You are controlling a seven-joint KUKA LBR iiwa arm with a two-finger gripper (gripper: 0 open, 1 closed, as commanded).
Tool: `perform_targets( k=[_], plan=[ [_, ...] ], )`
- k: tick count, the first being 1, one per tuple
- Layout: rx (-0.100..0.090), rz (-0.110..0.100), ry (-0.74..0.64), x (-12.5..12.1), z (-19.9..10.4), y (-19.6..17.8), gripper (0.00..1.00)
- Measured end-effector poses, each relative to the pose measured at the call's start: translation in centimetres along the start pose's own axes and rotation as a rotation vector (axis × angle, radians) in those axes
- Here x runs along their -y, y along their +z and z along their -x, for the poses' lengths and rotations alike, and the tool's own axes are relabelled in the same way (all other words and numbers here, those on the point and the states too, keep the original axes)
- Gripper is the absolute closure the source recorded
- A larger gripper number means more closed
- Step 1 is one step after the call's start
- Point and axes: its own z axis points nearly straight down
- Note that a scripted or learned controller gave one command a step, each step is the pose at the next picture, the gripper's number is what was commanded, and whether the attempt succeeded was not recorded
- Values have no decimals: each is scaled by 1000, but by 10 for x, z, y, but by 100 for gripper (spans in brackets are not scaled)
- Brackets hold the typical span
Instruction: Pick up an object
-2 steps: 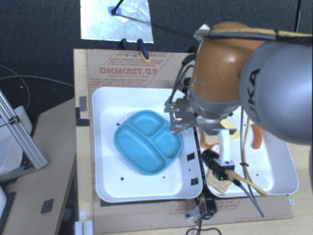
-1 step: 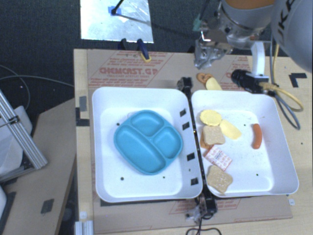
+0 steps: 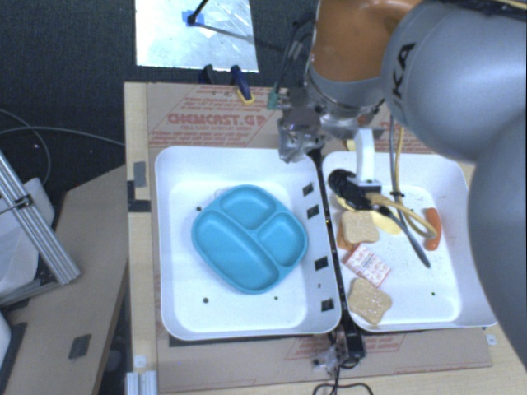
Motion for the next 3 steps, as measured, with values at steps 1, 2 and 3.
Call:
perform_targets(
  k=[1,2,3],
  plan=[
    [1,-2,8,59,2,63,100],
    [0,9,4,55,2,48,100],
    [2,10,9,-30,19,177,100]
  ],
)
